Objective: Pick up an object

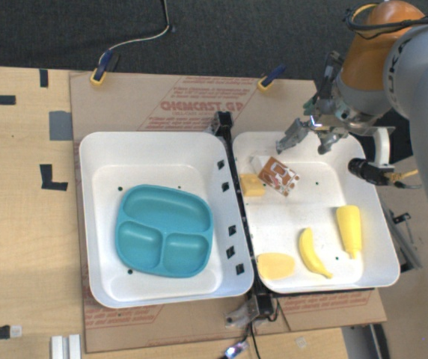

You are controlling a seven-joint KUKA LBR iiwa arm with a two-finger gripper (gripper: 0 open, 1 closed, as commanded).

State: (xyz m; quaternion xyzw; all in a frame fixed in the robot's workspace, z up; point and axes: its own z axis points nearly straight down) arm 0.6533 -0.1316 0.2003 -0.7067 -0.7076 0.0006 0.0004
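Note:
My gripper (307, 140) hangs open above the far edge of the right bin (364, 279), its two fingers spread with nothing between them. Just below and left of it lies a brown patterned packet (280, 176) beside a pale yellow block (251, 185). Near the bin's front rest a yellow banana (313, 253), a yellow corn-like piece (349, 230) and a flat yellow slice (276, 265). The left bin (98, 155) holds a teal divided plate (164, 230).
The two bins sit side by side on a cardboard sheet (191, 103) held by blue and yellow clamps (103, 67). A black cable (161, 21) runs across the dark floor behind. The arm's orange band (378, 36) is at the upper right.

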